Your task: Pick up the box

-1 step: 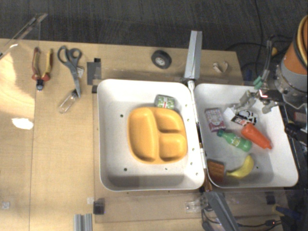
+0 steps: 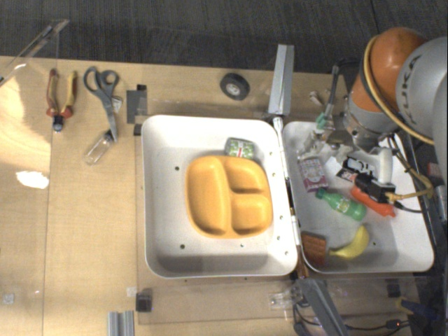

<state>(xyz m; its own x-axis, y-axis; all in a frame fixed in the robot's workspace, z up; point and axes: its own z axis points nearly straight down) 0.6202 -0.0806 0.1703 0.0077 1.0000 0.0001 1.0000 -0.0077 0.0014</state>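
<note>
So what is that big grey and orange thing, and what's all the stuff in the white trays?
That's a robot arm, seen by a camera looking down from above the bench. It reaches in from the right, over the right white bin. That bin holds a banana, a green bottle, a small purple packet and a brown box in its near corner. The left bin holds a yellow divided tray and a small green packet. Scissors and pliers lie on the bench. I can't see it holding anything.
</note>
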